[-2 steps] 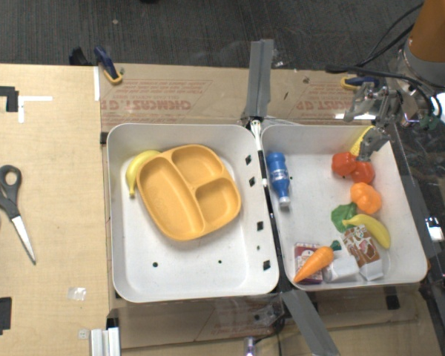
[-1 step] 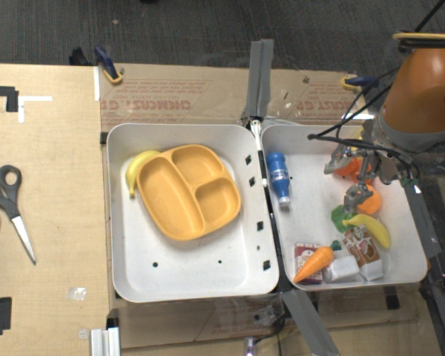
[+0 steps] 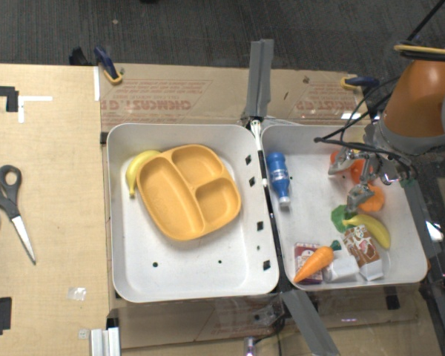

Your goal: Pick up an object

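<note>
Reaching in from the right with the arm (image 3: 423, 99), over the right bin (image 3: 304, 150). Standing at the approach step: hovering the gripper (image 3: 360, 188) above the far right part of that bin, nothing being seen in its grasp. Being unable to tell from this view whether open or closed.

Lying closest to the gripper: an orange piece (image 3: 375, 199), just beside its tip, likely the target. Sitting just near of that: a green piece (image 3: 342, 216) and a banana (image 3: 376, 229), touching each other. Resting at the near edge: a carrot (image 3: 314, 264) across one carton (image 3: 306, 255), with a second carton (image 3: 364, 248) to the right. Lying apart at the left wall: a blue bottle (image 3: 279, 175).

Calling next for a straight descent on the orange piece, closing without catching the green piece.

Holding in the left bin (image 3: 185, 280): a yellow plate (image 3: 189, 191).

Reading of writing: red print on the cardboard (image 3: 156, 99) beyond the bins, upside down, not being reliably legible. Carton and bottle labels being too small to read.
</note>
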Action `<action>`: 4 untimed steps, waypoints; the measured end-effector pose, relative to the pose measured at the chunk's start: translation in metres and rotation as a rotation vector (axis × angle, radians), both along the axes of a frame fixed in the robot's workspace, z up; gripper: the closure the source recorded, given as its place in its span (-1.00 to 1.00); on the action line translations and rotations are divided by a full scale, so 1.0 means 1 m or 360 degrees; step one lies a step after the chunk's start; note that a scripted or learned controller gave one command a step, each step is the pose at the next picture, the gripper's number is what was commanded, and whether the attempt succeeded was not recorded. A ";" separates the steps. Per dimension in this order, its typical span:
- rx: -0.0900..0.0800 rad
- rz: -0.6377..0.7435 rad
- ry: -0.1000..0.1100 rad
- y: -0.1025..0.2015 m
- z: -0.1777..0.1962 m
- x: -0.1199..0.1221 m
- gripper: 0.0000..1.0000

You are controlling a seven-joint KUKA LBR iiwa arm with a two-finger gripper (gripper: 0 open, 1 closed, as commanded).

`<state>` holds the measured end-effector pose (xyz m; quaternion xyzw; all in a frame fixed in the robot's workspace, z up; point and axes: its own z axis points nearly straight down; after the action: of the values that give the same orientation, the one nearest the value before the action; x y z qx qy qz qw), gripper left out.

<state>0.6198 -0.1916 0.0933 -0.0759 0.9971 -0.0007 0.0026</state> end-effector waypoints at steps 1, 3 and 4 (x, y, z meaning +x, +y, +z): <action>-0.0003 0.0005 -0.0010 0.001 0.011 0.002 1.00; 0.0000 0.0561 0.0002 0.031 -0.001 -0.062 -1.00; -0.0002 0.0564 -0.0006 0.032 0.010 -0.060 1.00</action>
<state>0.5600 -0.1594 0.1029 -0.2505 0.9681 -0.0009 0.0046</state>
